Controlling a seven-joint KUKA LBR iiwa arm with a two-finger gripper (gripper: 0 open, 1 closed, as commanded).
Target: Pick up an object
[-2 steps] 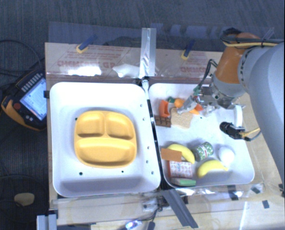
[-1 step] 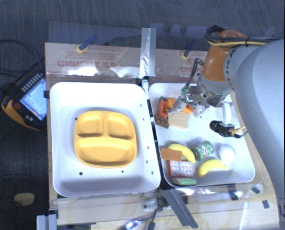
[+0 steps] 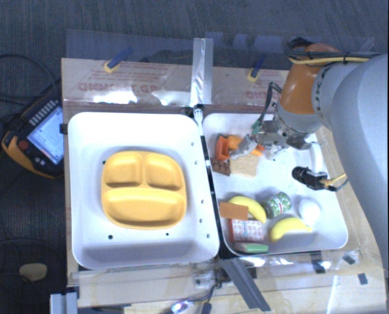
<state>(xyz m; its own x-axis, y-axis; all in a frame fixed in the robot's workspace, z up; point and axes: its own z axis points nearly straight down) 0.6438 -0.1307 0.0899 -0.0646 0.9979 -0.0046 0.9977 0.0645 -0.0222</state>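
Camera view: arm (image 3: pixel 351 103) angled low over right bin (image 3: pixel 332 237), claw (image 3: pixel 263 136) state unclear.

The bench (image 3: pixel 83 84), a brownish board under clear sheeting, carries two shallow white bins side by side. The left bin (image 3: pixel 83 227) sits toward nine o'clock and the right bin (image 3: pixel 335 231) toward three o'clock, their inner rims touching along the middle. A strip of silvery tape (image 3: pixel 200 67) runs up from that seam toward twelve o'clock. Two blue and yellow clamps (image 3: pixel 118 59) (image 3: pixel 255 69) lie on the sheeting at about eleven and one o'clock, well apart. Red print shows faintly through the sheeting above each bin.
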